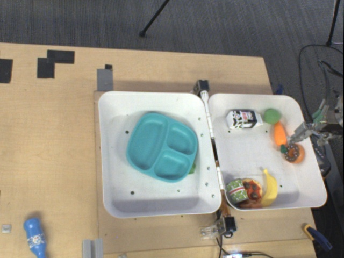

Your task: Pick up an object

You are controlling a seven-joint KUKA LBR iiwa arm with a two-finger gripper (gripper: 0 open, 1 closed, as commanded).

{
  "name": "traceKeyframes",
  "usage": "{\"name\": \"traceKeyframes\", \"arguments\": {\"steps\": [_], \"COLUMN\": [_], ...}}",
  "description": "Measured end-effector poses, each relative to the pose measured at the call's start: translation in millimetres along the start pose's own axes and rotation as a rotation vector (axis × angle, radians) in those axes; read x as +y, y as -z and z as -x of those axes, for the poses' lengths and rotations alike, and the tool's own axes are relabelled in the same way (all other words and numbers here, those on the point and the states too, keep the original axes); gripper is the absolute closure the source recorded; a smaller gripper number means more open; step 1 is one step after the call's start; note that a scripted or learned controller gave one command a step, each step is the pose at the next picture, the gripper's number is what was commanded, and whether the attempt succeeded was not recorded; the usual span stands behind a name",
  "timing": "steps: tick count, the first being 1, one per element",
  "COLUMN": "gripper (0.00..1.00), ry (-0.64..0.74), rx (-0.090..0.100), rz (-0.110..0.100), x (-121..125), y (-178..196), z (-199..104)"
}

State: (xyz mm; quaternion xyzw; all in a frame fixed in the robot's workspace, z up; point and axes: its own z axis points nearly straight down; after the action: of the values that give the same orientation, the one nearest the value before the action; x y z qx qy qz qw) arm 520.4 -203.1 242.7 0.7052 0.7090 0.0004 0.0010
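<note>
The gripper (297, 136) reaches in over the right rim of the right bin (252, 160), its tip low beside the carrot (280, 134) and just above a small round orange piece (294, 153) that sits close against the same rim. Whether the fingers are open or closed I cannot tell — they are too small and blurred at that edge, and nothing clearly shows between them.

By my reading, the step in hand is the approach to a grasp, not yet a lift: both the carrot and the round piece rest on the bin floor. The other candidates lie elsewhere in the right bin — a small black-and-white carton (241, 119) and a green ball (271, 115) near the far edge, a banana (270, 187) and a mixed cluster of toy food (243, 192) in the near corner. The left bin (115, 144) carries a teal divided plate (163, 146) at its middle.

The next move probably calls for settling on one target, centring over it, and closing squarely. So near the wall, a finger may catch the rim or nudge the piece aside.
</note>
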Motion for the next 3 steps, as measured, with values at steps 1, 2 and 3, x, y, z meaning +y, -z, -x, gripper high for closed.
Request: {"name": "traceKeyframes", "arguments": {"steps": [1, 2, 3], "gripper": [0.00, 0.00, 0.00], "ry": [0.104, 0.048, 0.070], "rx": [0.000, 0.000, 0.000], "rz": [0.000, 0.005, 0.002], "x": [44, 60, 115], "y": [-151, -156, -158], "z": [-5, -42, 2]}}
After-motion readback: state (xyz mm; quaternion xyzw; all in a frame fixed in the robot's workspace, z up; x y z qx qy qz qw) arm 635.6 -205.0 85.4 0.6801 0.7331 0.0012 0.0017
